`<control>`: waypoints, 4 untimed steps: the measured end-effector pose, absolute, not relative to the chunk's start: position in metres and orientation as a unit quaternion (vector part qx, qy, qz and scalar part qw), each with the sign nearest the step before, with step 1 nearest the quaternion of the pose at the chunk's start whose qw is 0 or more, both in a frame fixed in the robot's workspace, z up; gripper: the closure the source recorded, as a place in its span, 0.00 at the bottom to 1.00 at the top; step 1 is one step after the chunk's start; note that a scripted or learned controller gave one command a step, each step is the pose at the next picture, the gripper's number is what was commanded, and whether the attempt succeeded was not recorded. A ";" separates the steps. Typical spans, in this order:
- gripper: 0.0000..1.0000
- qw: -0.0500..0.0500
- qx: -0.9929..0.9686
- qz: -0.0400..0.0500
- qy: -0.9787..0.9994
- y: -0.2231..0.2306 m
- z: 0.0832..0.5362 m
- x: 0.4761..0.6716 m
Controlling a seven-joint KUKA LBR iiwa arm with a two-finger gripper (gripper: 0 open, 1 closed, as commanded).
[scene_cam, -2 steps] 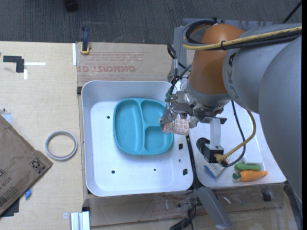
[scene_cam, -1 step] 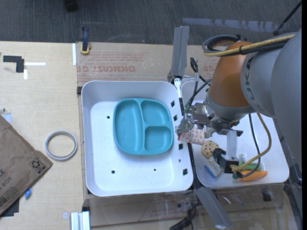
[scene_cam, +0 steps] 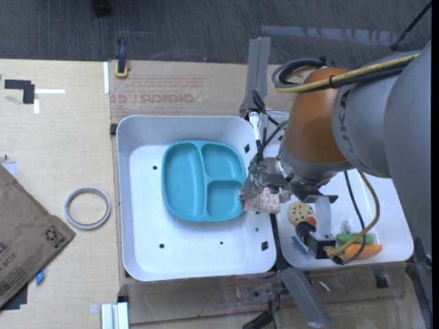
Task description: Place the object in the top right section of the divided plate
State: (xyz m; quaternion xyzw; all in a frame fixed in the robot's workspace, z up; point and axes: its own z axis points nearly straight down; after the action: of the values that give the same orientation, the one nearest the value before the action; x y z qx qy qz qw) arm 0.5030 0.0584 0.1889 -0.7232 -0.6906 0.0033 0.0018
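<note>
A teal divided plate [scene_cam: 199, 180] lies in the left white bin [scene_cam: 137, 204], with one long section on its left and two smaller sections on its right. My gripper [scene_cam: 256, 189] hangs just past the plate's right edge, over the wall between the two bins. It is shut on a small tan and pink checkered piece [scene_cam: 265, 201], which sits under the fingers and overlaps the plate's lower right rim. The orange-banded wrist hides the top of the gripper.
The right bin [scene_cam: 394, 204] holds a round speckled cookie [scene_cam: 300, 213], plus an orange carrot [scene_cam: 362, 251] beside a green item [scene_cam: 357, 238] near its front. On the bench to the left lie a grey ring [scene_cam: 87, 207] and a brown cardboard piece [scene_cam: 24, 242].
</note>
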 end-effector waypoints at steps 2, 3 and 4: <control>1.00 0.002 -0.664 0.003 -0.747 0.065 0.189 0.501; 1.00 0.001 -0.604 0.002 -0.797 0.088 0.277 0.530; 1.00 0.000 -0.708 0.003 -0.706 0.087 0.297 0.565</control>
State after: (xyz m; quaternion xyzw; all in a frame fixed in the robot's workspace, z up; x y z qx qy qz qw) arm 0.5651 0.0871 0.2968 -0.7084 -0.7058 0.0030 0.0001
